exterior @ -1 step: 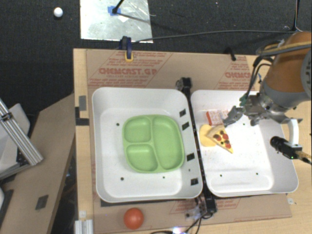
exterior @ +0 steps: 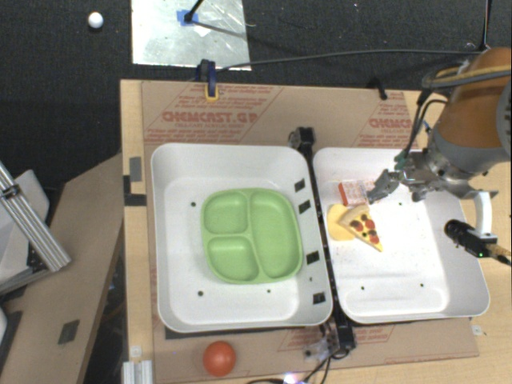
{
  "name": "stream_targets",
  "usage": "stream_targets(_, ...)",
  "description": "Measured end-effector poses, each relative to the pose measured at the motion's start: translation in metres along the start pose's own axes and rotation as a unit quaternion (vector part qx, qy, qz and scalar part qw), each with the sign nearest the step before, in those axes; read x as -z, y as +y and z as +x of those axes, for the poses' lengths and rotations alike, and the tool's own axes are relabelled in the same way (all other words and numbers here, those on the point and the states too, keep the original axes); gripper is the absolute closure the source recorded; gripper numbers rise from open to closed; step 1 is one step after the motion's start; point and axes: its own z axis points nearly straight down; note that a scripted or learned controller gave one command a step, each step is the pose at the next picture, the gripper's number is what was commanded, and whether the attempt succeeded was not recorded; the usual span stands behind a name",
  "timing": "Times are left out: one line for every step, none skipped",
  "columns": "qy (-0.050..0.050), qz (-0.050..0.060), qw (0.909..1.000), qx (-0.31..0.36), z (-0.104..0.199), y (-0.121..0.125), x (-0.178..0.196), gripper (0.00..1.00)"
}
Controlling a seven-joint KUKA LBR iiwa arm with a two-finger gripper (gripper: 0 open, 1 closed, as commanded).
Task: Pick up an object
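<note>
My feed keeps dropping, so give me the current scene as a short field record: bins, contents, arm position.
left bin: holds a green divided plate
right bin: holds a toy pizza slice and a small red-and-white packet, close together near its left side
gripper: above right bin, just right of the packet
outside bins: orange ball on the bench front edge

Lighting even and fairly bright, from overhead. The two shallow white plastic bins (exterior: 240, 162) read near-white, their rims close to overexposed. Soft shadows lie along the inner walls. Crinkled silver foil sheet (exterior: 190, 21) beyond the bench's far edge shows patchy glare. Black backdrop (exterior: 360, 14) holds no detail. Grey arm with orange band (exterior: 472, 118) at the right bin's far corner looks slightly soft. Image mildly grainy; printing on the brown cardboard (exterior: 208, 117) legible.
</note>
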Motion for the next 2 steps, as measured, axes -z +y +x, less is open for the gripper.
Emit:
stream_targets(0.0,0.002,1.0,-0.001,-0.001,-0.006,-0.061,0.0)
stream_targets(0.0,0.001,1.0,-0.001,-0.001,-0.005,-0.112,0.0)
